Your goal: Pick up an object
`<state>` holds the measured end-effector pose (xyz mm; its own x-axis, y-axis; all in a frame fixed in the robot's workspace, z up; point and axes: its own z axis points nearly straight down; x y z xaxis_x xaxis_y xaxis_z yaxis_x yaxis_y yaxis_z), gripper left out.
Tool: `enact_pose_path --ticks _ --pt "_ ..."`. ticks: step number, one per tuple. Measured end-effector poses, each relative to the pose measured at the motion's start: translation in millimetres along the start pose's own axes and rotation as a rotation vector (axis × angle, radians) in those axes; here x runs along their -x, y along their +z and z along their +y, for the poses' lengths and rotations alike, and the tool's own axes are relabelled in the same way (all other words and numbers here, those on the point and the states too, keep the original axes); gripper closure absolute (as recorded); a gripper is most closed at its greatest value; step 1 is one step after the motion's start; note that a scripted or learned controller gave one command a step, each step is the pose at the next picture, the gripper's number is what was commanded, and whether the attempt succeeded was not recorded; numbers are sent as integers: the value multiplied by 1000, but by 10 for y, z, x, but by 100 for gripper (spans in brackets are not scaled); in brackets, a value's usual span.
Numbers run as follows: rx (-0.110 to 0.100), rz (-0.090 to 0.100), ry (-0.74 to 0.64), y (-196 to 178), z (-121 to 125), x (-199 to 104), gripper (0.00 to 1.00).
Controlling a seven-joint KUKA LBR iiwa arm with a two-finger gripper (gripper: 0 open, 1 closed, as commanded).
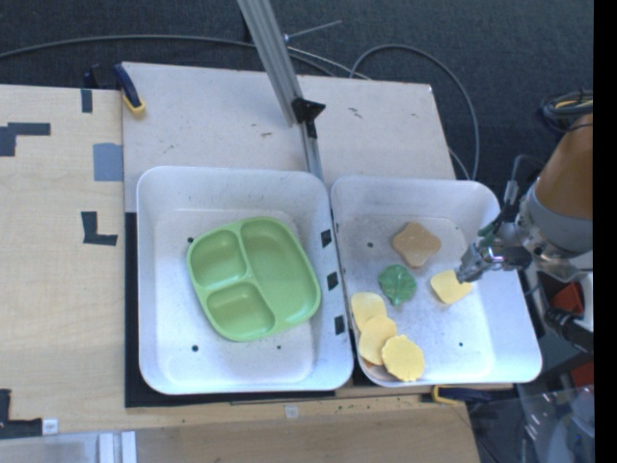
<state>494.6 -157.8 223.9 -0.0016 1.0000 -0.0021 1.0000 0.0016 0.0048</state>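
My gripper (474, 264) reaches in from the right over the right bin (501, 345), its tip right beside a pale yellow wedge-shaped piece (449, 287). Near it lie a tan bread-like piece (416, 244) and a small green leafy piece (396, 284). Three yellow round slices (386, 339) overlap at the bin's front left. Whether anything sits between the fingers is too small to tell.
The left bin (159, 355) holds a green three-compartment plate (254, 278). A grey metal bar (273, 48) slants in from the top to the seam between the bins. Cables run across the dark floor behind the bench.
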Motion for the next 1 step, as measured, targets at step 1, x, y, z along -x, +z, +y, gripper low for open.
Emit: enact_pose_path --ticks 1 --pt "-4 2 0 -169 4 -3 100"
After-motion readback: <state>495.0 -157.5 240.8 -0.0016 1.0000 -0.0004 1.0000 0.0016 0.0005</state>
